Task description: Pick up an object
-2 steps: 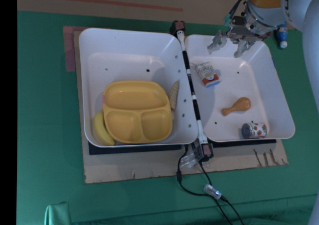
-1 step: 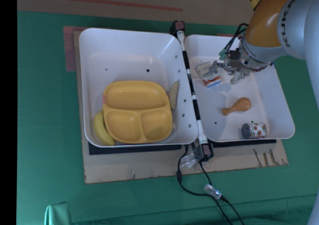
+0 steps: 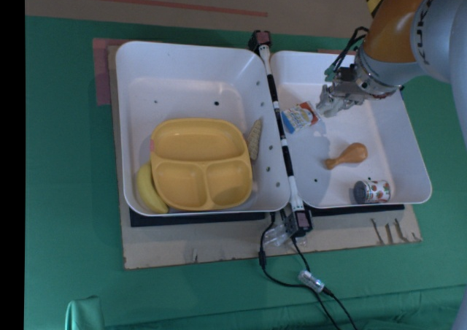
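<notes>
You see six objects in two white bins. In the right bin [image 3: 408,153] a small white carton [image 3: 300,117] with blue and red print lies tilted near the left wall. A brown drumstick [image 3: 348,155] lies mid-bin, thin end pointing left. A can [image 3: 372,191] lies on its side near the front edge. In the left bin [image 3: 175,73] a yellow divided plate [image 3: 201,164] sits flat, a banana [image 3: 149,190] touching its left side, a pale cone [image 3: 254,139] at its right.
</notes>
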Tool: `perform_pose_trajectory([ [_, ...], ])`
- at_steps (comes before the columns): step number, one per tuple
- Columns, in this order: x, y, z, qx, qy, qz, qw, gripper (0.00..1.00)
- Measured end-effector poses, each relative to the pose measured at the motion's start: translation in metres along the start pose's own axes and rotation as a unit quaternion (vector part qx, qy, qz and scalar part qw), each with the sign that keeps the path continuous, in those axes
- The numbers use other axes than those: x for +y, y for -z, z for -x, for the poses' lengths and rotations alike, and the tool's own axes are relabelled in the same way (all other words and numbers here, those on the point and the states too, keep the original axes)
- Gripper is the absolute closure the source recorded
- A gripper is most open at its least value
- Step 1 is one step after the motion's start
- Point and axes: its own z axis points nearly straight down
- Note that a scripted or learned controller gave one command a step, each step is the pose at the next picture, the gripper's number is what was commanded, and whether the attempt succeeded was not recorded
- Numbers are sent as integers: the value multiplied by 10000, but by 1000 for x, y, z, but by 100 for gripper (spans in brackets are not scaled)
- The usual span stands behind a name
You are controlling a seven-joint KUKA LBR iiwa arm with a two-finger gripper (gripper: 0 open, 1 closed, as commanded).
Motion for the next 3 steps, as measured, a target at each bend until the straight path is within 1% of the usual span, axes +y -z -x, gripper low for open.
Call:
perform_pose_trajectory([
  [1, 0, 0, 0, 1, 0, -2, 10000, 0],
  [2, 4, -22, 1, 30, 40, -64, 10000, 0],
  [3, 8, -6, 3, 4, 5, 31, 10000, 100],
])
